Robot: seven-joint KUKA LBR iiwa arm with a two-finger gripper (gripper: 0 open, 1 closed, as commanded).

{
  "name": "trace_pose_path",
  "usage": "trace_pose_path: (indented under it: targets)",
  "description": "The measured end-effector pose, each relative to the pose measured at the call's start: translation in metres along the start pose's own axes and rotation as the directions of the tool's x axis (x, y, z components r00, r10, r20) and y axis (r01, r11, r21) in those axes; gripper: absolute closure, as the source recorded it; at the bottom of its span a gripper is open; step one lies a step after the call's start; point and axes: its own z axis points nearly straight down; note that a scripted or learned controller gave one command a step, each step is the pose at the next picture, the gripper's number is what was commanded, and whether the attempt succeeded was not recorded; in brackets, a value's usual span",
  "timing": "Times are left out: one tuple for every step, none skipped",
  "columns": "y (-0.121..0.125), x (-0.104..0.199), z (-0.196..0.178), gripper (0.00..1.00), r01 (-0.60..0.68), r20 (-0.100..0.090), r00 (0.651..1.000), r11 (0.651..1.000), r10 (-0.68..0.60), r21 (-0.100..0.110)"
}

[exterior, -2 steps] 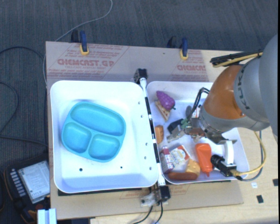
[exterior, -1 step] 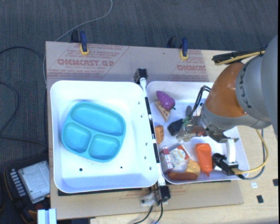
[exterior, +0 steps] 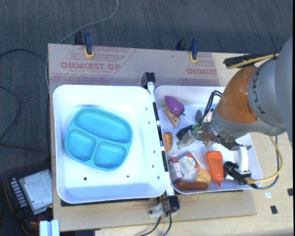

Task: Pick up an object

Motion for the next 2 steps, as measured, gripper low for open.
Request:
trace_pose_path:
  targets:
    - [-0.036, 0.005, 0.029, 0.0, 0.002, -0.002, 1.0, 1.0, -0.002, 0.0]
    - [-0.034, 0.004, 0.018, 1.0, 0.001, -0.002, 1.0, 1.0, -0.001, -0.002]
